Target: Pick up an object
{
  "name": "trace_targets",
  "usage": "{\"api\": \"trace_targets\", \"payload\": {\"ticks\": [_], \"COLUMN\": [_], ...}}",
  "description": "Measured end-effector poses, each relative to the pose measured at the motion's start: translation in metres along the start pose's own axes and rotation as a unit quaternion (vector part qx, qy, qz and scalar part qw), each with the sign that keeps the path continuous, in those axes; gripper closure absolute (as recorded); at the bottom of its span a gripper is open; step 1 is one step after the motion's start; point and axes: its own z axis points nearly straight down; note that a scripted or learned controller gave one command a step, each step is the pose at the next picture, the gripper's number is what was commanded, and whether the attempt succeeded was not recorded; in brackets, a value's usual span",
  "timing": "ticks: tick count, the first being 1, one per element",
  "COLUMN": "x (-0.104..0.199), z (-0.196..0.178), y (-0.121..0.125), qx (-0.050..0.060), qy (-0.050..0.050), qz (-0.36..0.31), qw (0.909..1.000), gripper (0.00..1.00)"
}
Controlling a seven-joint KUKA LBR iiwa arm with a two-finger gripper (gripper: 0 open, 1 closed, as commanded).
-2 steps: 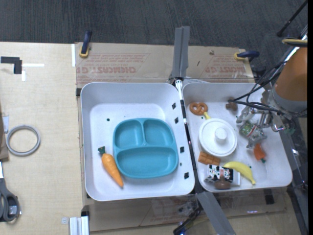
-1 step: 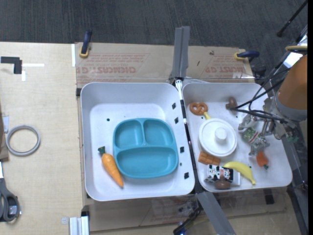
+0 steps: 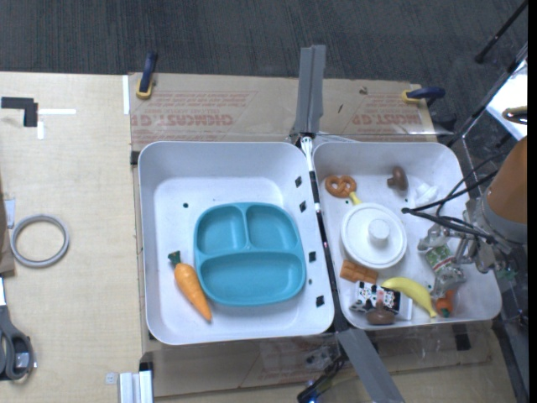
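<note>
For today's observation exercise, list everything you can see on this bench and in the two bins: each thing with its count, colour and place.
Bin: 2, white, side by side on the bench.
Divided plate: 1, turquoise, left bin, middle.
Carrot: 1, orange, left bin, left of the plate.
Pretzel: 1, brown, right bin, top left.
Lidded pot: 1, white, right bin, middle.
Banana: 1, yellow, right bin, bottom.
Brown lump: 1, right bin, top.
Orange block: 1, right bin, below the pot.
Tape roll: 1, grey, bench, left.
Clamp: 2, blue-yellow, top edge.
Gripper: 1, metal, over right bin's right side.
</note>
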Motion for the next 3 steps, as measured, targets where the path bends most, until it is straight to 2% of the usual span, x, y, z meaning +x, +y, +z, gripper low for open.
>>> {"api": "trace_targets", "payload": {"ticks": [1, 2, 3], "x": [0.022, 0.029, -0.027], "z": [0.000, 0.001, 0.001], "y": [0.009, 0.072, 0.113], "qx": [-0.001, -0.001, 0.000], "qy": [0.000, 0.001, 0.001], "qz": [0.022, 0.036, 0.111], "qw": [0.9998, 0.9994, 0.9938], "gripper": [0.00, 0.00, 0.00]}}
